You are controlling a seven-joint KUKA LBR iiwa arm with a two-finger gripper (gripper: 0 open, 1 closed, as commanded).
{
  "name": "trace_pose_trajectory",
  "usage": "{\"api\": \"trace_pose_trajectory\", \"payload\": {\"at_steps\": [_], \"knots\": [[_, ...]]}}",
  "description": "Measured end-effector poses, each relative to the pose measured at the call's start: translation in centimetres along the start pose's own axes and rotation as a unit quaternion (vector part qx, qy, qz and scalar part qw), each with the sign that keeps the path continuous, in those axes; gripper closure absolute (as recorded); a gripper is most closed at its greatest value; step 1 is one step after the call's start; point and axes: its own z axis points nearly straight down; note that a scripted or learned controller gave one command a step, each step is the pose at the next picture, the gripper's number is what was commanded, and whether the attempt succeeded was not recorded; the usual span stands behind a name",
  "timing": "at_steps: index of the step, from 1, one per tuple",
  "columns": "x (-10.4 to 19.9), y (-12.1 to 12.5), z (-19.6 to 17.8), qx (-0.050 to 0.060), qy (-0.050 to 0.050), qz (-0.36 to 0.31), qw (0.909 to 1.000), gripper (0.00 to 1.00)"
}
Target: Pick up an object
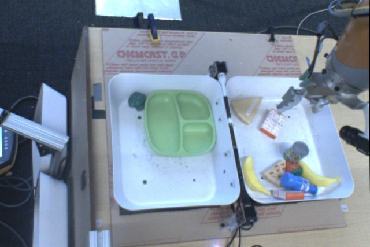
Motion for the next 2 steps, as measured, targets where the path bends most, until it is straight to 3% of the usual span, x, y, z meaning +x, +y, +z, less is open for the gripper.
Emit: {"api": "trace_pose_trajectory", "payload": {"at_steps": [1,2], "knots": [[-2.4,1.5,12.6,0.001,0.0,0.001,1.0,0.0],[-2.1,2.0,19.5,0.0,0.0,0.001,1.0,0.0]]}}
